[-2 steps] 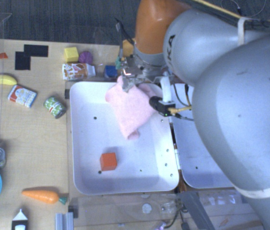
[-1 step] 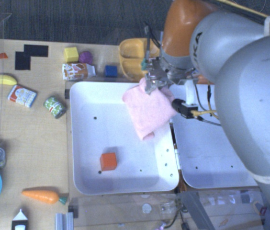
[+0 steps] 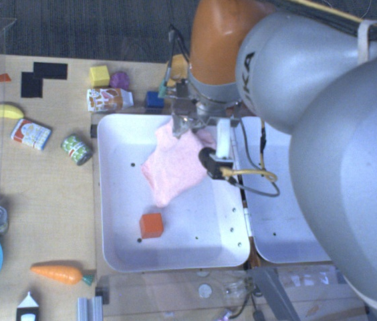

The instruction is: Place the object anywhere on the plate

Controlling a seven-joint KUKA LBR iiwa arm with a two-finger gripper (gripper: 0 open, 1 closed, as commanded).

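Gripper (image 3: pixel 183 122) sits on the pink cloth's (image 3: pixel 175 166) top corner; we can't tell its grip. We see the cloth stretching down-left toward the orange cube (image 3: pixel 152 225)

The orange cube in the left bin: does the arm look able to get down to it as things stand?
Probably yes. The orange cube sits alone on the left bin floor, apart from the pink cloth; nothing covers it. The gripper is at the cloth's top corner.

Pink cloth (image 3: pixel 173 166) and orange cube (image 3: pixel 152 225) lie in a white bin (image 3: pixel 118 179).
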